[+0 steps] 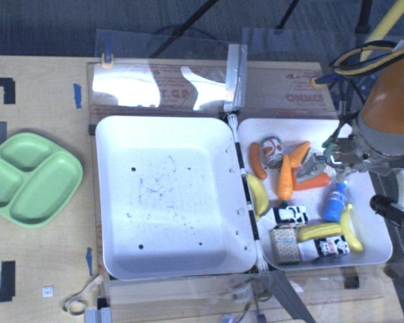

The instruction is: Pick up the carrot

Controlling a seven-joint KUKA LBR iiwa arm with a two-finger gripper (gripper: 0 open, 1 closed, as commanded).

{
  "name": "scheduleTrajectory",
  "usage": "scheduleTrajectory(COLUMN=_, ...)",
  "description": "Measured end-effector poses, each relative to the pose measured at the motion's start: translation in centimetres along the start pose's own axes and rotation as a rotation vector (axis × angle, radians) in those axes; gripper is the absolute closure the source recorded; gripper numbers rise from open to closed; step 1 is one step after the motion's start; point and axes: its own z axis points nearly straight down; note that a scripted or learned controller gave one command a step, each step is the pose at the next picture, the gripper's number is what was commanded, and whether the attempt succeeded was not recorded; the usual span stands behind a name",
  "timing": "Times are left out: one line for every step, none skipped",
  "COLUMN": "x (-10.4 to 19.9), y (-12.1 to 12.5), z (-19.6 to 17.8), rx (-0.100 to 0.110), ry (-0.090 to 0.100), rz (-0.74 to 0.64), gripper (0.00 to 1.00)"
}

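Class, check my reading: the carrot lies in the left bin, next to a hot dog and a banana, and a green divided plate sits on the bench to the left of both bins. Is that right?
Not quite. The camera view shows the carrot in the right bin, not the left bin. The rest holds: it lies near the hot dog and a banana, and the green divided plate sits on the bench left of both bins.

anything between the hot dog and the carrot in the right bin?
Yes: in the camera view a small can lies between the hot dog and the carrot.
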Motion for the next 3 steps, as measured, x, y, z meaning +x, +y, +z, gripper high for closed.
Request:
scheduleTrajectory(x=1.1, y=5.2, z=9.5, rx=-0.023, ry=-0.007, rz=-0.207, gripper=0.0)
scheduleTrajectory(x=0.6, y=5.8, z=13.0, rx=-0.007, ry=-0.002, rz=-0.364, gripper=0.0)
scheduleTrajectory(x=0.4, y=5.9, z=11.8, rx=-0.013, ry=-0.004, rz=-0.359, gripper=1.0)
